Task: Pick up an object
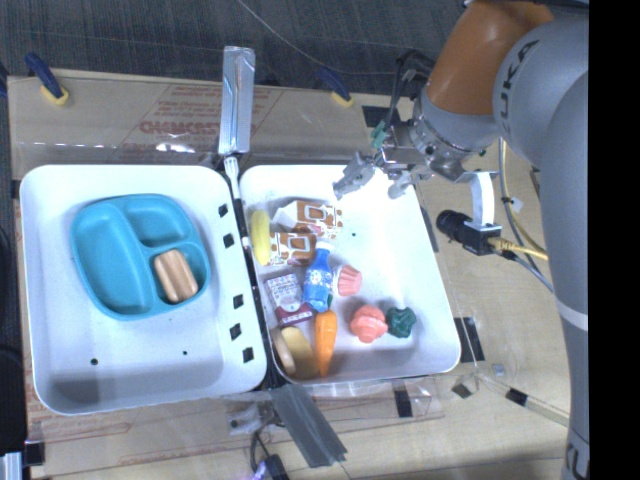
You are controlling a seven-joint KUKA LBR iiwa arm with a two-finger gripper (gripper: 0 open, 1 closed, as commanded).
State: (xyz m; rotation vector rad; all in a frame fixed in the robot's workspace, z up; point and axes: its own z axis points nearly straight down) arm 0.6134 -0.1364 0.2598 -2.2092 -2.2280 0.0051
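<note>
In the camera view, the gripper (378,181) hangs over the upper part of the right bin (420,268), with its two fingers apart and nothing between them. The objects lie lower left of it in this bin: a banana (260,238), a blue bottle (318,280), a carrot (326,335). In the left bin (60,368), a blue tray (120,248) holds a bread roll (175,274).

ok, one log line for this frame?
arm: above right bin far edge | gripper: open, nothing held | right bin: toy food pile | left bin: blue tray with bread roll
</note>
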